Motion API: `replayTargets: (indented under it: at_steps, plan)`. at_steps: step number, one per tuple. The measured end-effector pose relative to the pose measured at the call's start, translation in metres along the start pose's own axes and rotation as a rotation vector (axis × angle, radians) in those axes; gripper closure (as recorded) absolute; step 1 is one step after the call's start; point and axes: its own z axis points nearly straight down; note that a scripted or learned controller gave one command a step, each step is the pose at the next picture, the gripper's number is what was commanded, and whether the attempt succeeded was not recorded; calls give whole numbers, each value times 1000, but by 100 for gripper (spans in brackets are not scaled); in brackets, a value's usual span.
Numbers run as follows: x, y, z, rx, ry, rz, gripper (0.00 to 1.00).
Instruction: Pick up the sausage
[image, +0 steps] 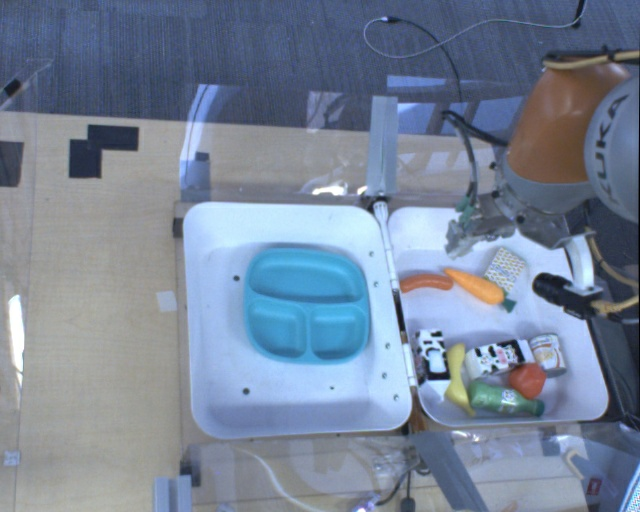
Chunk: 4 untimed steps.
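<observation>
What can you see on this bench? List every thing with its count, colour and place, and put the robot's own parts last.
bins: 2, white, side by side
tray: 1, blue, three compartments, left bin
sausage: 1, red-orange, right bin, upper left
carrot: 1, orange, right of the sausage
checked packet: 1, white and yellow, right bin
cartons: 2, black and white, right bin
banana: 1, yellow
bottle: 1, green
tomato: 1, red
can: 1, right side
arm: 1, orange and grey
gripper: 1, grey, above the right bin's top
</observation>
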Motion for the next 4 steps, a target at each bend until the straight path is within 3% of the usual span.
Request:
replayTargets:
  at_steps: [1, 2, 4]
  plan:
    - [-15, -22, -66, 5, -1, 194, 100]
    - [-15, -22, -66, 5, -1, 194, 0]
    - [33, 4, -49, 7, 1, 26, 0]
